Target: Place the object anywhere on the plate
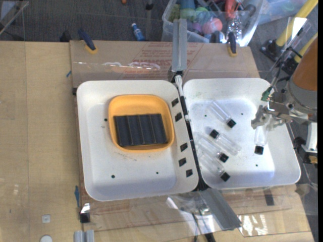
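White plastic dominates the wooden bench [35, 135], where two shallow bins sit side by side under a fixed overhead camera. Left bin [91, 150] holds an orange plate [117, 107], squarish with rounded corners, and a dark ribbed block [141, 130] lies flat across the plate's middle, inside its rim. Right bin [282, 170] carries several clear plastic tubes with black caps: one [222, 114] slants near the bin's upper middle, two more [218, 146] lie near its left wall, and another [259, 140] sits toward the right side, just below the claw. Small black pieces dot the bin floor among them. Along the seam between the bins runs a row of black tabs [181, 147].

Reaching in from the right, the grey arm with its orange band [306, 74] hangs its claw [263, 120] over the right bin's right half, well apart from the plate. The claw's metal fingers point down toward the bin floor, but whether they are open or shut cannot be told at this angle, and nothing can be made out between them.

Behind the bins lies a flat sheet of brown cardboard [126, 54] bearing faint red printing, too washed out to read. A clear tub of bright toys [212, 9] stands on the floor beyond the bench. No brand or label is legible anywhere on the bins, plate or tubes.
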`<state>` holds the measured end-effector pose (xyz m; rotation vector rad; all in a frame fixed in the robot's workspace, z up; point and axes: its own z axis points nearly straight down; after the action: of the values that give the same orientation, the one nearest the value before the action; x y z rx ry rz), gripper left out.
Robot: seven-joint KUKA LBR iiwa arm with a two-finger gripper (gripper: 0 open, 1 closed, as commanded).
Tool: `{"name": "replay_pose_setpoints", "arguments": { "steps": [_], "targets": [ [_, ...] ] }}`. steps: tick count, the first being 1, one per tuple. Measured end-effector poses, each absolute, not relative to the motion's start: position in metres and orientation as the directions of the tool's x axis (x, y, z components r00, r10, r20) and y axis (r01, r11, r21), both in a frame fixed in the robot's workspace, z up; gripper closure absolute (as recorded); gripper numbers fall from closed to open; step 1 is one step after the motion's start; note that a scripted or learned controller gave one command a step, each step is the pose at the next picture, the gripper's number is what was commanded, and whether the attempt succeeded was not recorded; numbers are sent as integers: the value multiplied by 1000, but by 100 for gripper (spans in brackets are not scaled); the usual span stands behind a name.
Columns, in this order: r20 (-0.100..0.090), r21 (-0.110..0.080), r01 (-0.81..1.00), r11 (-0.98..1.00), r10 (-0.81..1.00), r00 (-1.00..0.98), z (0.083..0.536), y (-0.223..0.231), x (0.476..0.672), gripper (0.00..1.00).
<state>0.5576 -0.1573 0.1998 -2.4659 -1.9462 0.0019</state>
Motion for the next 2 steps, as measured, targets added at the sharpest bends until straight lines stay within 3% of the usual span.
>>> {"name": "replay_pose_setpoints", "arguments": {
  "steps": [1,2],
  "targets": [
    [-1,2,994,-110,994,110,203,-145,599,100],
    [-1,2,1000,22,1000,-22,203,-129,617,100]
  ]
}}
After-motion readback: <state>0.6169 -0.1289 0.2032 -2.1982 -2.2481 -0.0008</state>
